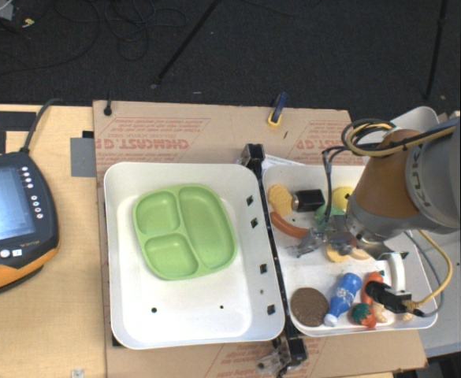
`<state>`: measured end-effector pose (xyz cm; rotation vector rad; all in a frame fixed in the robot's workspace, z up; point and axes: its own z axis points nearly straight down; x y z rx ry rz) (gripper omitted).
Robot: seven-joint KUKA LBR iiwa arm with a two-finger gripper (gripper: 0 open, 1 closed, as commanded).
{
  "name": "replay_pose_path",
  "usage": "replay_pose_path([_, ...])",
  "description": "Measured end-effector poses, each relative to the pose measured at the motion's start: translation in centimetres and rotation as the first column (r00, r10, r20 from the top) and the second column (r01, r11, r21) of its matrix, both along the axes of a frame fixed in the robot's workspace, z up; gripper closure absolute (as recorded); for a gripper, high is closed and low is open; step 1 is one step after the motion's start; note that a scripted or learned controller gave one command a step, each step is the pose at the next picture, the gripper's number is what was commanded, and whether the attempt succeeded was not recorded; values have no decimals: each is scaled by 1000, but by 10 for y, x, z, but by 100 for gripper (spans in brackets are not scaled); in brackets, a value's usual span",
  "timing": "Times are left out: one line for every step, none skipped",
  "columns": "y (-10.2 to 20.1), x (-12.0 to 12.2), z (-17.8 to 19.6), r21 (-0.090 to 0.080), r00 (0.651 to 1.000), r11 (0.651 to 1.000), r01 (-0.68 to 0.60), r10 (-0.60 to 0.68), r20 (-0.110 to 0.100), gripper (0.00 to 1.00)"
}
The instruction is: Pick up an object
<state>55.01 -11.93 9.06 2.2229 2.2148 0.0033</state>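
Note:
My gripper (315, 241) is low in the right bin (419, 325), near its middle, with the grey and orange arm (395, 191) above it. Just left of it lies a red-orange sausage-shaped piece (288, 225). A pale yellow piece (343, 252) lies right beside it, partly hidden by the wrist. Behind it are a yellow-orange corn-like piece (279, 197), a small black object (310, 200) and a yellow ball (341, 198). Nothing is visibly held.
At the front of the right bin lie a brown disc (310, 305), a blue bottle (343, 293) and a small green and red item (362, 314). The left bin (128, 305) holds a green divided plate (184, 231). A handheld control pad (9, 219) sits on the bench at far left.

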Motion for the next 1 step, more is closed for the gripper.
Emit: replay_pose_path([-4, 0, 11, -3, 1000, 1000, 8, -8, 1, 100])
